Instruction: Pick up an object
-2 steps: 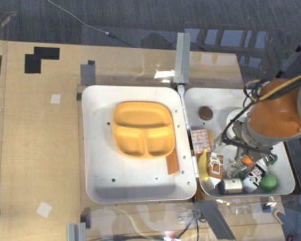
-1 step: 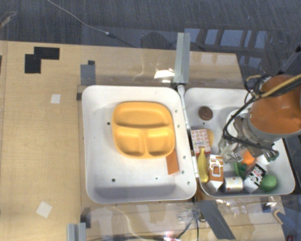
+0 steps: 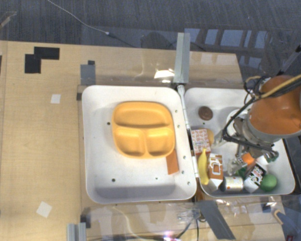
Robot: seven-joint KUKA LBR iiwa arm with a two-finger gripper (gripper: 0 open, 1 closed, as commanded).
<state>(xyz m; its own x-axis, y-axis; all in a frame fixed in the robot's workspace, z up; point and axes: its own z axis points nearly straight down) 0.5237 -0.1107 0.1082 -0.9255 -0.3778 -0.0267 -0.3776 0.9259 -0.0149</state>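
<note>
Desk with two shallow white plastic bins; arm over the right bin (image 3: 289, 149).

Left bin (image 3: 98, 144): yellow three-compartment plastic tray (image 3: 142, 128), orange flat strip (image 3: 172, 162) at its lower right corner. Right bin: brown round disc (image 3: 205, 113), yellow banana (image 3: 203, 166), printed cartons (image 3: 199, 137), silver can (image 3: 234, 184), green ball (image 3: 269, 182). End effector (image 3: 247, 160) low among the items; grip state cannot be told.

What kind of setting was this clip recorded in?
Likely a robotics lab's bin-picking bench: two white bins on a wooden bench, the arm over a clutter of small items, a divided yellow tray.
</note>
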